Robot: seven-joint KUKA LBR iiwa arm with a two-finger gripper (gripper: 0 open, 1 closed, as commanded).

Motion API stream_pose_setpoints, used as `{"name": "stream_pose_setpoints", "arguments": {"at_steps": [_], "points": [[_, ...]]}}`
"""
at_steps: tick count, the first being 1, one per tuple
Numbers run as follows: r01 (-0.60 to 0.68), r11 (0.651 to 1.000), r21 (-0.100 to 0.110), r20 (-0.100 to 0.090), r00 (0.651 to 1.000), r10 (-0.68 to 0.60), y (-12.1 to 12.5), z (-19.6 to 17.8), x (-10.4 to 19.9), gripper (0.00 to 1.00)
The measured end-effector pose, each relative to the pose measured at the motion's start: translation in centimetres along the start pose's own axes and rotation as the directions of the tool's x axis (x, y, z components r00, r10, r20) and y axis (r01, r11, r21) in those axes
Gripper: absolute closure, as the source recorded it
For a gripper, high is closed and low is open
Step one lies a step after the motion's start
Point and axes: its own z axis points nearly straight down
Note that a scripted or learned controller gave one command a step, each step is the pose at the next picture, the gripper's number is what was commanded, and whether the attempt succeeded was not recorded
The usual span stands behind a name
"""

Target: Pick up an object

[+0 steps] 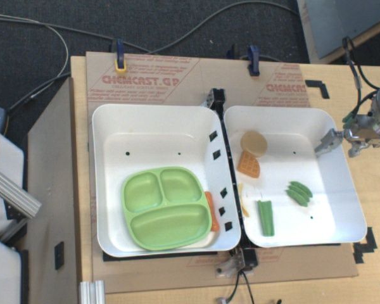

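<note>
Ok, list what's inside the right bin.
The right bin holds a tan round piece touching a waffle-like orange piece, a green stick and a green pod. Its floor is in plain sight; whatever lies under the pieces is covered.

Dark carpet floor (177,11) with black cables (44,30) beyond the cardboard-topped bench (177,75).

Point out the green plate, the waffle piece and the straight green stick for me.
green plate (168,208): camera view, centre divider.
waffle piece (248,165): camera view, its middle.
straight green stick (265,217): camera view, mid-length.
</note>
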Motion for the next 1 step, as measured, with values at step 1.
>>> {"name": "stream_pose_setpoints", "arguments": {"at_steps": [1], "points": [[-0.001,1.000,0.005,-0.002,1.000,0.001,-0.31,4.25,0.12,0.00]]}}
